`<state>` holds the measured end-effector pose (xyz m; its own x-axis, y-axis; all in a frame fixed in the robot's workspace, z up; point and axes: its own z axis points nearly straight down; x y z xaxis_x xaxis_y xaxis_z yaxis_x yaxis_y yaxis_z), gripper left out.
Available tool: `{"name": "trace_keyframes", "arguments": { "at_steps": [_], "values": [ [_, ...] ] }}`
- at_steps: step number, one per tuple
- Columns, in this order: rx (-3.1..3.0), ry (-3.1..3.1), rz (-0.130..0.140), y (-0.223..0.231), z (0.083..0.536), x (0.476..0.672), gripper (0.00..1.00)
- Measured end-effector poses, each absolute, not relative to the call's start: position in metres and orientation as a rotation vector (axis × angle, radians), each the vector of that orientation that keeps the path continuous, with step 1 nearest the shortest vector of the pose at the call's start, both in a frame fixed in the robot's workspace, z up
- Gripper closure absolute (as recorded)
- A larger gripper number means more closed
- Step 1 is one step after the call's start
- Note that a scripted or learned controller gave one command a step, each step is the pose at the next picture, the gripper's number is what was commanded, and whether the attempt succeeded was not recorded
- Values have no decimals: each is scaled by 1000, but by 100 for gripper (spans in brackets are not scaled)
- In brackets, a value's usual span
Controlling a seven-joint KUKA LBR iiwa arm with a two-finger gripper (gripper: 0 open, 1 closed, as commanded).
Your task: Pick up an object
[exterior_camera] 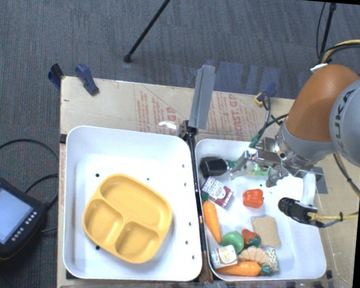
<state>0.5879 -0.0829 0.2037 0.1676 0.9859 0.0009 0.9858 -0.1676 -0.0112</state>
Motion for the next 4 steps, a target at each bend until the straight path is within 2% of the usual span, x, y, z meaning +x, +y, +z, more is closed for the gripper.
{"name": "trace_keyframes", "arguments": {
  "at_steps": [1,2,3,4],
  "values": [
    [-2709,-1572,14,-144,120,582,0],
    [-2737,-1522,14,-176,84,561,0],
    [-2763,-1478,9,-174,85,521,0],
    [-2975,-989,11,-170,85,561,0]
  ]
}}
